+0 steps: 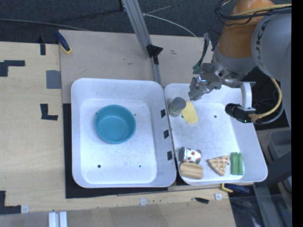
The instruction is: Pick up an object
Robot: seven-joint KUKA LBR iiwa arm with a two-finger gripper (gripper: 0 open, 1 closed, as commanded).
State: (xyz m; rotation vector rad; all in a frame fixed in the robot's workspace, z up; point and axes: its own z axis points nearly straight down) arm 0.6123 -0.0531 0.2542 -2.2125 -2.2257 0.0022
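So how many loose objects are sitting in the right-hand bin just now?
6: grey cup and yellow piece at the far left; can, bread roll, pizza slice, green piece along the near edge.

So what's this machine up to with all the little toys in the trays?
A robot arm is reaching in over the right bin, with its gripper just above a yellow piece and a grey cup. It isn't holding anything yet. Toy food lies at that bin's near end, and a blue bowl sits in the left bin.
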